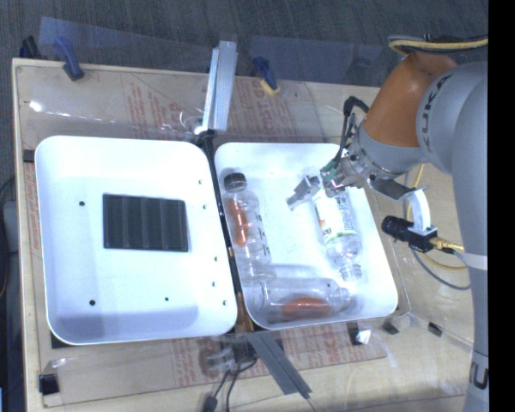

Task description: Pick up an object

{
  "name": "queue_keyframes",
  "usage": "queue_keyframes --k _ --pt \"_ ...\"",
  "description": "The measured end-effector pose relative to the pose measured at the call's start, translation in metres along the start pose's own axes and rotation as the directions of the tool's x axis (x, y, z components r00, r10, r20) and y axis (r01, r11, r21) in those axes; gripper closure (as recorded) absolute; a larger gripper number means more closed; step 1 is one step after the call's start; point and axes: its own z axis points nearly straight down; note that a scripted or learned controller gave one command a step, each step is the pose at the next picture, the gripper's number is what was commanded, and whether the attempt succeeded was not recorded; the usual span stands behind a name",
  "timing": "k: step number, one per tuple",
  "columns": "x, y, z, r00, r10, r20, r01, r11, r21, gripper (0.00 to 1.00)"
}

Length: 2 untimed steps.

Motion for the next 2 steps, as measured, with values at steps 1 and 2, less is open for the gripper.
queue_keyframes --k 1,2 --pt "0.002 -0.007 0.004 1.0 -0.027 -0.003 0.027 1.0 0.003 0.0" --pt "0.001 -0.003 0.023 0.999 -0.047 -0.003 0.047 0.999 0.002 0.0"
